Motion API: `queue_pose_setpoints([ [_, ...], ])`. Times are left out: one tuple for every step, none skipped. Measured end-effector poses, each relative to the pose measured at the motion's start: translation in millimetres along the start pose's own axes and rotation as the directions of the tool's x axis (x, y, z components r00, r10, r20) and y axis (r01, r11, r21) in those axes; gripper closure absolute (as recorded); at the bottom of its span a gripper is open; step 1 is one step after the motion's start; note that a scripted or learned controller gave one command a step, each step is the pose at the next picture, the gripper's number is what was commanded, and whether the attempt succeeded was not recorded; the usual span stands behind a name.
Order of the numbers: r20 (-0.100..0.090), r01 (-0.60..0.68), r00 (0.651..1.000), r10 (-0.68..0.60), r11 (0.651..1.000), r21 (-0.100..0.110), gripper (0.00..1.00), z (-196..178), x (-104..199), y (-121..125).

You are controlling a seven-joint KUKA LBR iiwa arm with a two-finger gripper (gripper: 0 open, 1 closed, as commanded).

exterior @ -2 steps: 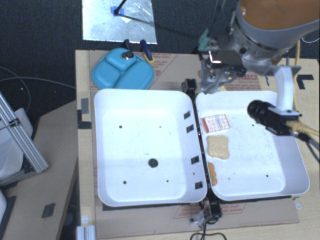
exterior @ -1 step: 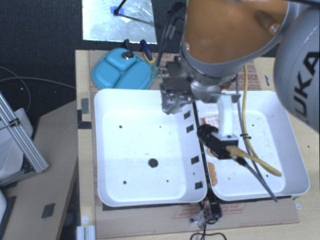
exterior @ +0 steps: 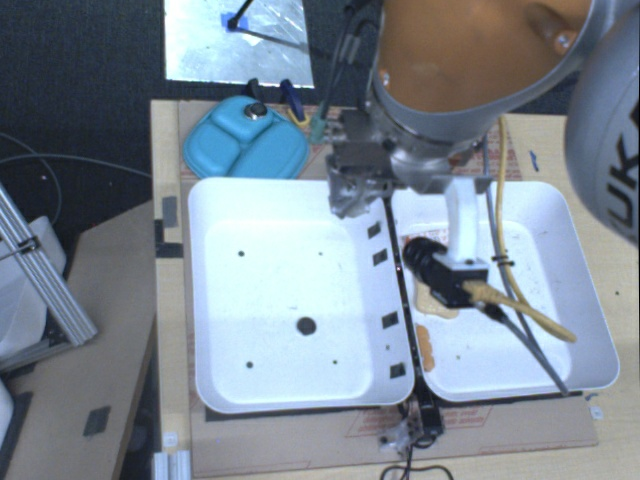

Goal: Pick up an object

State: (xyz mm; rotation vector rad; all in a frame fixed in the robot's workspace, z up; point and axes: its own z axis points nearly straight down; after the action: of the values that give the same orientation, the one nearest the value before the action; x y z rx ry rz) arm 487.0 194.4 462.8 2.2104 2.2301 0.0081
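Gripper at the bins' far end, objects lying loose

Gripper [exterior: 349, 198] hangs over the far end of the strip where the two white bins meet, just left of the divider, under the grey arm [exterior: 480, 38] with its broad orange band. From this angle the metal head is seen from above and partly shadowed by the wrist, so I cannot tell whether it is open or closed, and nothing is visible in its grasp.

The things that could be picked lie in both bins. In the right bin [exterior: 565, 268], a flat tan piece [exterior: 431, 307] rests on the floor near the divider, partly covered by the robot's own hardware. A small orange piece [exterior: 426, 349] lies just nearer the front, close against the dividing wall. Both are well apart from the gripper, toward the near side. In the left bin [exterior: 250, 278], a dark round disc [exterior: 306, 326] sits alone on the floor around the middle front; a few tiny dark specks dot the rest of that floor.

Behind the left bin, a blue container [exterior: 245, 143] rests on the bench [exterior: 170, 148], and a silver sheet [exterior: 235, 28] lies farther back.
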Motion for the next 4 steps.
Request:
queue_pose_setpoints([
  [0.004,-0.019,1.0,0.019,1.0,-0.002,1.0,-22.5,-109.0,-0.6],
  [0.002,-0.004,1.0,0.004,1.0,0.003,1.0,0.0,-85.7,-1.1],
  [0.002,0.0,1.0,0.0,1.0,0.008,1.0,58.9,-24.5,10.5],
  [0.0,-0.003,1.0,0.003,1.0,0.002,1.0,39.3,-11.9,-1.0],
])
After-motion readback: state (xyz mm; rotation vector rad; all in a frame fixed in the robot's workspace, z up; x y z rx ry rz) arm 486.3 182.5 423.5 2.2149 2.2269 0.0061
